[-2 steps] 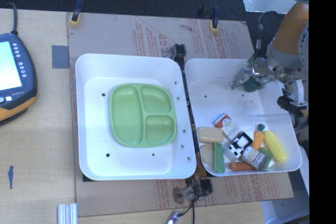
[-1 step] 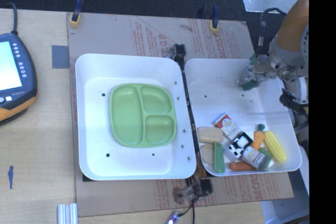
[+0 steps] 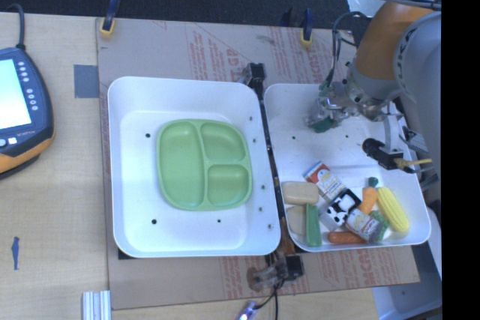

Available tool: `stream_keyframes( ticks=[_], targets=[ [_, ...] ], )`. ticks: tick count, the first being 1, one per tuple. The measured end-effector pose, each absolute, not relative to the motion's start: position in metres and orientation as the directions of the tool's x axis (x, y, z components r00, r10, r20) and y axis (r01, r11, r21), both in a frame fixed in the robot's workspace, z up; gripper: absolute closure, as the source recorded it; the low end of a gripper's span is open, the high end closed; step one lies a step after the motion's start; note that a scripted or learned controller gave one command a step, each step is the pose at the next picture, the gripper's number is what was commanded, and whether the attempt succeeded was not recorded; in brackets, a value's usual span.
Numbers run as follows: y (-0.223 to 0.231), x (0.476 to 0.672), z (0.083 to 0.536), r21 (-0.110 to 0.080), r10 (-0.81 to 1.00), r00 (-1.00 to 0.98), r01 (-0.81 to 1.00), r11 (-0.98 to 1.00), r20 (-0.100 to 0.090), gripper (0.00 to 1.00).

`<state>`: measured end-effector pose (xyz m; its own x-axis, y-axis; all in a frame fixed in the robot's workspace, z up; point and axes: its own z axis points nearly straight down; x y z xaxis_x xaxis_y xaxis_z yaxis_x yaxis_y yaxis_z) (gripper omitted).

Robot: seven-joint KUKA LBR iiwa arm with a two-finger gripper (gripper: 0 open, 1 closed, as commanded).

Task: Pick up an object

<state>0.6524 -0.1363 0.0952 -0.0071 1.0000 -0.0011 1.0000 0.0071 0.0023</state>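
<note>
The gripper (image 3: 324,118) hangs low over the bare far end of the right bin (image 3: 289,105), and whether it is apart or together I cannot tell. The toys lie well apart from it at the near end: a yellow corn cob (image 3: 394,209), a small carrot (image 3: 369,198), a tan bread piece (image 3: 300,193) and a green pod (image 3: 312,225), crowded together. To do this well, I would travel toward that heap, choose the corn cob at its outer edge, and descend squarely so neighbours are not nudged.
</note>
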Motion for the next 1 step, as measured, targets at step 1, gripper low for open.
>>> stream_keyframes(
  ticks=[1],
  targets=[
    [-0.0437,0.6571,0.1934,-0.001,1.0,-0.005,1.0,0.005,0.001,1.0]
  ],
)
